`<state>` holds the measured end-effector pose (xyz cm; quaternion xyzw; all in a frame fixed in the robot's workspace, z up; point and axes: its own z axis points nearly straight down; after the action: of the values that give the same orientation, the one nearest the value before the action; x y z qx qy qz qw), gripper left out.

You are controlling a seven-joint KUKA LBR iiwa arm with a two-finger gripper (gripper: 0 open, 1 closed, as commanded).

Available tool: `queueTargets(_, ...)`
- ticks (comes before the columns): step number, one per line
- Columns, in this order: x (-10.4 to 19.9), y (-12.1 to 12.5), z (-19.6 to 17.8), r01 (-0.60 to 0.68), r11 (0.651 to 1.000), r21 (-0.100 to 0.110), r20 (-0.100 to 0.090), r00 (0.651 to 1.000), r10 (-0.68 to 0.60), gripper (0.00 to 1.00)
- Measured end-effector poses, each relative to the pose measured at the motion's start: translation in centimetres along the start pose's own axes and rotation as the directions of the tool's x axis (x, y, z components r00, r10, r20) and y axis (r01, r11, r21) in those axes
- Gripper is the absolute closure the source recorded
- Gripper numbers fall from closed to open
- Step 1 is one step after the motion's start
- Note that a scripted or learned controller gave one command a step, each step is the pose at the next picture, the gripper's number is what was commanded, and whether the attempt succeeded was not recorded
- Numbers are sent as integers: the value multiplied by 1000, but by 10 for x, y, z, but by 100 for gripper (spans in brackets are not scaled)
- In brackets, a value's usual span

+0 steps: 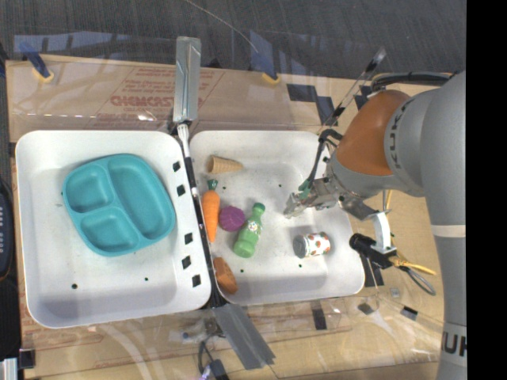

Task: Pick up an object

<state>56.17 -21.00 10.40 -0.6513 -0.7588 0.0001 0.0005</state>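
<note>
White bins (47, 291) side by side, and my hand (299, 203) is hovering low in the right one, above bare floor. Honestly can't tell how it's set from this angle. Closest thing is a little spotted can (314, 245) lying on its side, just below me. Further left: green bottle (249, 231), purple ball (231, 218), carrot (210, 212), ice cream cone (225, 165). Teal divided plate (119, 203) sits in the left bin.
</note>
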Motion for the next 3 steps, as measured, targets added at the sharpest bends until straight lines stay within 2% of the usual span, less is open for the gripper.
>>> queueTargets(1, 0, -2, 12, -272, 962, 2, 0, 962, 272, 100)
queueTargets(2, 8, 43, 12, -678, 735, 2, 0, 735, 678, 100)
queueTargets(3, -2, 96, 9, -884, 468, 2, 0, 468, 884, 100)
